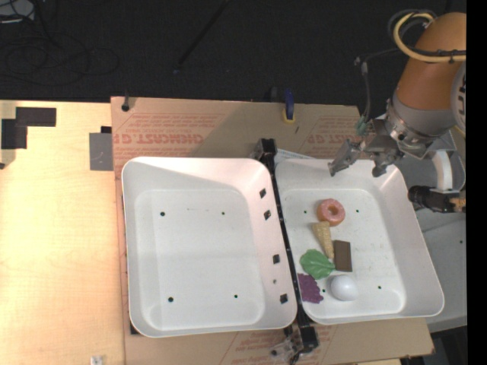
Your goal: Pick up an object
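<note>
The right bin holds several small objects: a pink ring donut, a tan cone, a brown block, a green leafy piece, a purple grape bunch and a white ball. My gripper hangs over the bin's far rim, above and to the right of the donut. Its two dark fingers are spread apart with nothing between them. It is well clear of all the objects.
The left bin sits beside the right one, with black clips along the shared rim. Both rest on a cardboard sheet. A wooden bench top lies to the left. The arm's orange band is at upper right.
</note>
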`<state>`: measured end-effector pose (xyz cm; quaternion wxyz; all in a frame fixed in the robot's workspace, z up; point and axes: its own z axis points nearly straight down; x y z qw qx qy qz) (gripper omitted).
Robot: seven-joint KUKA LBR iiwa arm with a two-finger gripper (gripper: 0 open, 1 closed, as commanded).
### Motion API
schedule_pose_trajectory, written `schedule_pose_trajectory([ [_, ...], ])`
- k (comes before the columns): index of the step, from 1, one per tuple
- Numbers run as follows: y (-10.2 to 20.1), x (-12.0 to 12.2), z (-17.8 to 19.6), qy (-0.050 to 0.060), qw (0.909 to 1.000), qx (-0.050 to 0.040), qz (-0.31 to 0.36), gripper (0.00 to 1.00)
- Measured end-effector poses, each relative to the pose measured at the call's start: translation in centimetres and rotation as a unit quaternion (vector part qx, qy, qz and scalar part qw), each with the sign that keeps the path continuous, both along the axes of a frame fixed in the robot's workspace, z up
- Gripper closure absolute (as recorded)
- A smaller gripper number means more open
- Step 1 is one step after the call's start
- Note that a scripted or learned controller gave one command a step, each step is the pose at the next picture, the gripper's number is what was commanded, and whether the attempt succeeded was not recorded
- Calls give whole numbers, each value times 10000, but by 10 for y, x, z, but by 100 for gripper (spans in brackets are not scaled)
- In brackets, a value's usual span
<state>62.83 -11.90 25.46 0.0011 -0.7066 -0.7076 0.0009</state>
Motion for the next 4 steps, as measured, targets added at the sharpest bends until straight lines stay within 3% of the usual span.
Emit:
schedule_pose_trajectory([
  [1,2,-56,-175,29,10000,4,-12,0],
  [2,-1,-53,-157,11,10000,6,-44,100],
  [3,81,-103,-62,-12,10000,18,26,100],
  [4,147,-83,-20,-21,10000,10,31,100],
])
